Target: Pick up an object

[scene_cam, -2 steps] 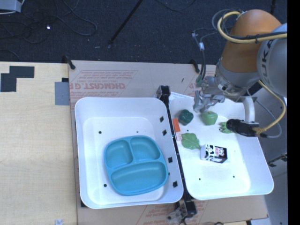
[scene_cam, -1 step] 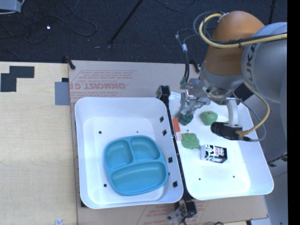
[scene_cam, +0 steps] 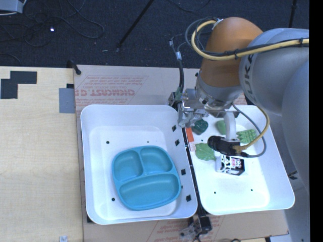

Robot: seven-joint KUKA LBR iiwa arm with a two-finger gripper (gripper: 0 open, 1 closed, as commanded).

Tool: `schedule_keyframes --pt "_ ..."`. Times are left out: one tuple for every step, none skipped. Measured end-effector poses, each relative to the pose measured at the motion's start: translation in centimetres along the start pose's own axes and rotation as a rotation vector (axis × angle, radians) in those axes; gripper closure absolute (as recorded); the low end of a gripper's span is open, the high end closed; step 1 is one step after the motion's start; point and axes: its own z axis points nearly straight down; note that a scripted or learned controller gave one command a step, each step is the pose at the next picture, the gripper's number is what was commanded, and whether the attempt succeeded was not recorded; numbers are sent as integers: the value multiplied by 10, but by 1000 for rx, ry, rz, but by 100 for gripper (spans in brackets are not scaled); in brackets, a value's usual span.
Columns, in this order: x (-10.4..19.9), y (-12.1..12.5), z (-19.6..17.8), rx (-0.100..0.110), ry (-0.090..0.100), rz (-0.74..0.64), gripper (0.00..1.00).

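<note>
A: Step? The hand sits low at the top left corner of the right bin, over small green pieces. Reaching stage, I judge.

B: Grip state?

A: Cannot tell; wrist hides it.

B: Next?

A: Settle on one piece, close, lift clear. Blue tray lies in the left bin.

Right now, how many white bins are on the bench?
2. The left white bin holds a blue divided plate. The right white bin sits beside it, under the gripper, with small green pieces.
</note>
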Motion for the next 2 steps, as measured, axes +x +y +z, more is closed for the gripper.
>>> schedule_keyframes --pt "55 4 16 0 0 -1 100" --pt "54 4 15 -1 -2 2 0"
